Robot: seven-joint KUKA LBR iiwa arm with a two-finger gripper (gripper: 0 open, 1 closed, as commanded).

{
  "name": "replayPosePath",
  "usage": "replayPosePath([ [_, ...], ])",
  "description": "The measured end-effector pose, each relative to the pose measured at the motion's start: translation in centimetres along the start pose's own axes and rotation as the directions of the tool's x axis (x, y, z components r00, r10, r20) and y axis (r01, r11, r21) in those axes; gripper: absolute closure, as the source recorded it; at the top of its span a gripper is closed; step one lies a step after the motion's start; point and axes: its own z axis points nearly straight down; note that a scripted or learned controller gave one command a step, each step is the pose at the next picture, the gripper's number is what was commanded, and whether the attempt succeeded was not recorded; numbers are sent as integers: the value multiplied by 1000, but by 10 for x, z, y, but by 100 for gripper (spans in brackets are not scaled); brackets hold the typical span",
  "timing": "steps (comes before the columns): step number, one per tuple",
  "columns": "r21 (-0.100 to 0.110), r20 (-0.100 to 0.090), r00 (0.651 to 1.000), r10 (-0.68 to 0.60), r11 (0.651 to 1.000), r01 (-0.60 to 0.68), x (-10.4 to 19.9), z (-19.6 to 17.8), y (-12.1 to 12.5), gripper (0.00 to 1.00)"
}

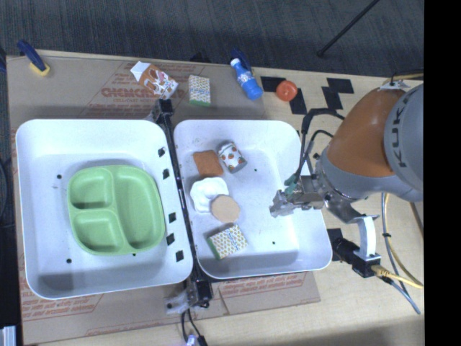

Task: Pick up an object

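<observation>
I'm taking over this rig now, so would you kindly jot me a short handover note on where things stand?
Gripper: low over the right bin, on its right side, nothing visibly held.
Things in the right bin, all on its left side: brown square, patterned ball, white piece, tan disc touching it, patterned block.
Left bin: green tray.
Done: no pick yet.
Left: move left to an object, grasp and lift it.

This is a robotics lab. A cardboard-covered surface point(288, 294) carries two white bins point(43, 280) with toy food, and at 3 o'clock a cabled industrial arm point(374, 150) reaches in. Dark carpet point(180, 13) lies at 12 o'clock.
</observation>
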Motion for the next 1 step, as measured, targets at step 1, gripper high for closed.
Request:
replayPosePath([
  [1,-3,-1,1000,1,1000,-1,14,-14,24,100],
])
